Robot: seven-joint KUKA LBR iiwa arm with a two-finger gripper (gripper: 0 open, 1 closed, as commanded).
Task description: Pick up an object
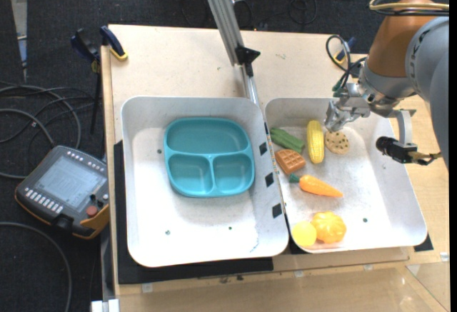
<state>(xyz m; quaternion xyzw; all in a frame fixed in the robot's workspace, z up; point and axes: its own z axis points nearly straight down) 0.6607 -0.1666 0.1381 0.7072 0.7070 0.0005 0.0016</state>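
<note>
In the right bin (389, 200) lie a yellow corn cob (315, 141), a round tan cookie with dark chips (337, 142), a green pepper-like piece (287, 138), a brown waffle (290, 160), an orange carrot (320, 187), a yellow-orange pepper (329, 226) and a small yellow lemon (304, 233). My gripper (335, 122) hangs low at the back of this bin, directly over the cookie's far edge and just right of the corn. The cookie rests on the bin floor under the fingertips.
The left bin (143, 225) holds a teal divided plate (209, 156). A slanted metal rod (223, 7) runs down to the divider between the bins. A pendant controller (63, 191) lies on the floor at the left.
</note>
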